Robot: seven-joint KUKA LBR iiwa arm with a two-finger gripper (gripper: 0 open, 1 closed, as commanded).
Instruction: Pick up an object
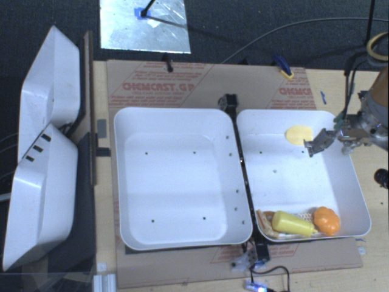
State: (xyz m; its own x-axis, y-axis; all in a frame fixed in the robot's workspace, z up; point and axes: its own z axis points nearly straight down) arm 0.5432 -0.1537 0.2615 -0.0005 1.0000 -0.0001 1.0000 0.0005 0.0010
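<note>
**Claw over the right bin, objects scattered along its edges**

Two shallow white bins sit side by side on the table (200, 81), which is covered with a brown cardboard sheet printed in red lettering. Both bins are smooth, glossy plastic with rounded corners and small dark dots across their floors. The left bin (176, 175) has a bare floor. The right bin (292, 181) holds a flat, pale yellow disc (298, 135) near its far wall, and along its near wall lie a yellow rounded cylinder (293, 222), a shiny orange ball-like object (327, 220) just beside it, and some thin, light-coloured pieces tucked under and around them, too small to make out.

The claw (318, 142) reaches in from the right, hanging just beside the yellow disc, its dark metal tip near the disc's right edge. I cannot tell whether the claw is apart or together; nothing shows between its tips.

A crinkled metallic sheet (144, 16) lies on the dark carpet beyond the table.
</note>
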